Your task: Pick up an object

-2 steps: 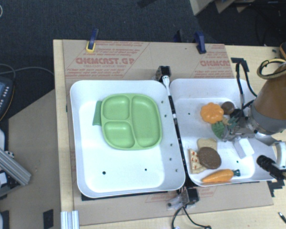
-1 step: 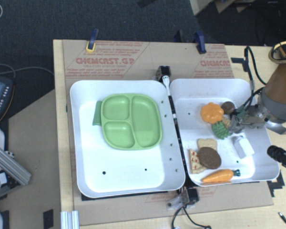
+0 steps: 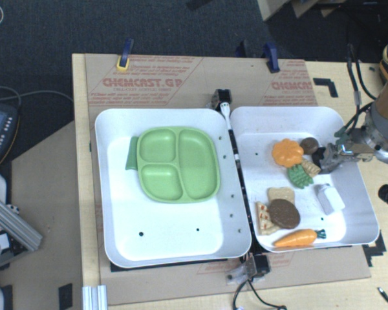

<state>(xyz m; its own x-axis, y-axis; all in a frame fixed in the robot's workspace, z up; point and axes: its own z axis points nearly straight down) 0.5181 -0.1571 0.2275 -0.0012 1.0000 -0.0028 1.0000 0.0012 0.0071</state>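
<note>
The right bin (image 3: 349, 228) holds several toy foods: an orange pepper (image 3: 288, 152), a small brown round piece (image 3: 308, 144), a green leafy piece (image 3: 299, 175), a grey block (image 3: 328, 197), a toast slice (image 3: 281, 194), a dark brown patty (image 3: 284, 214), a cracker-like wedge (image 3: 264, 218) and a carrot (image 3: 297, 238). My gripper (image 3: 323, 157) reaches in from the right and hangs low over the bin's upper right part, just right of the brown piece and above the green piece. No object shows between its tips.
The left bin (image 3: 116, 225) carries a green divided plate (image 3: 178, 163) in its upper middle. A black clamp (image 3: 222, 98) sits where the two bins meet at the back. Cables (image 3: 357, 89) run down the right side by the arm.
</note>
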